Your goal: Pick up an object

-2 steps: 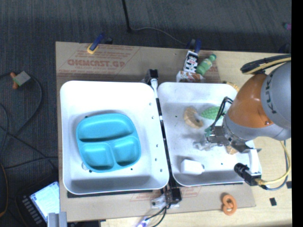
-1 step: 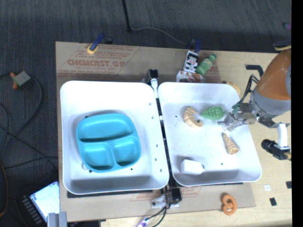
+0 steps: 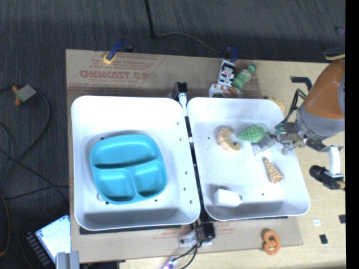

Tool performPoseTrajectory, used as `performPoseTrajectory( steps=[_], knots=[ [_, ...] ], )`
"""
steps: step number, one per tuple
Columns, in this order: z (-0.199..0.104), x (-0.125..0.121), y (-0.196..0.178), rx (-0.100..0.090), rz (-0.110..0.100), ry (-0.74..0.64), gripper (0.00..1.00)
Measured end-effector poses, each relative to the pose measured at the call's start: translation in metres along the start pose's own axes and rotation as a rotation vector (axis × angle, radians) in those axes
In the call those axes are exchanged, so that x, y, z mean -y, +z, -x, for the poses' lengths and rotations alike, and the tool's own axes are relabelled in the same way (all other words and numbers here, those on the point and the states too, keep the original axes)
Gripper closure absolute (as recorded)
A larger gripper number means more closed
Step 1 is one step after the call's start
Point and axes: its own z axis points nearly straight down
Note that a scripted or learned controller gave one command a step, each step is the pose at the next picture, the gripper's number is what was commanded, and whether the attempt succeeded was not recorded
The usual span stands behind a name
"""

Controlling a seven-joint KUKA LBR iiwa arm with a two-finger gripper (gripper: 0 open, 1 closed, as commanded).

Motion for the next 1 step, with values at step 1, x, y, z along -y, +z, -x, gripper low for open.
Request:
performPoseTrajectory(
  steps=[1],
  knots=[
    [-0.0223, -0.0282, 0.0536, 0.002, 0.005, -0.001, 0.00]
  ],
)
